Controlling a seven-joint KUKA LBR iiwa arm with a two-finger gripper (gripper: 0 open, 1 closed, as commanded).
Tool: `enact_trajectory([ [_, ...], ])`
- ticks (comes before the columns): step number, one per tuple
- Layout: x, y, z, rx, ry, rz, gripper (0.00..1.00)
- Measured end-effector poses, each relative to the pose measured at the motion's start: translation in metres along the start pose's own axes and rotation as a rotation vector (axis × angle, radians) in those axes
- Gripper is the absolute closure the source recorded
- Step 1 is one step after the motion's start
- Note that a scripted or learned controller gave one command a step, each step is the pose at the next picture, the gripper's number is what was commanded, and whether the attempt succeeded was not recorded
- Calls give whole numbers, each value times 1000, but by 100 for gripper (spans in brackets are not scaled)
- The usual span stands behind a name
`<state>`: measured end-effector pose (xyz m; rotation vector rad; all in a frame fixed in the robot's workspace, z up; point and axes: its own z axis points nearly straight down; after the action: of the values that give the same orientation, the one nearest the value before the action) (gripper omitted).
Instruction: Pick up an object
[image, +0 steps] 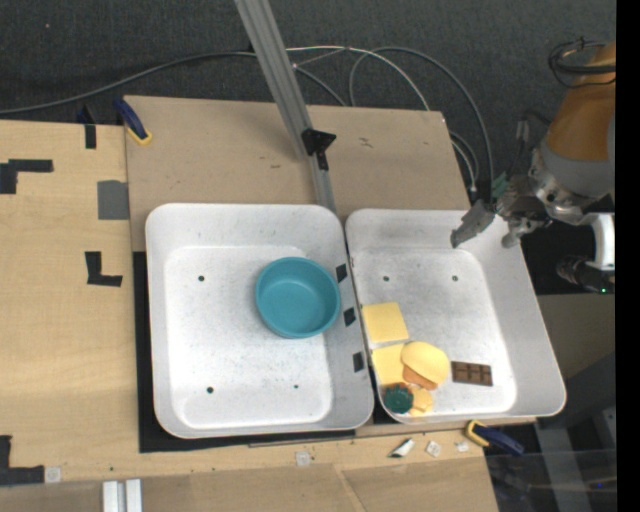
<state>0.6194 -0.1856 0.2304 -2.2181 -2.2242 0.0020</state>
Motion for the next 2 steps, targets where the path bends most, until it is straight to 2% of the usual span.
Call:
enact_trajectory([
  [1,0,0,0,0,0,0,0],
  [2,3,9,56,5,0,0,0],
])
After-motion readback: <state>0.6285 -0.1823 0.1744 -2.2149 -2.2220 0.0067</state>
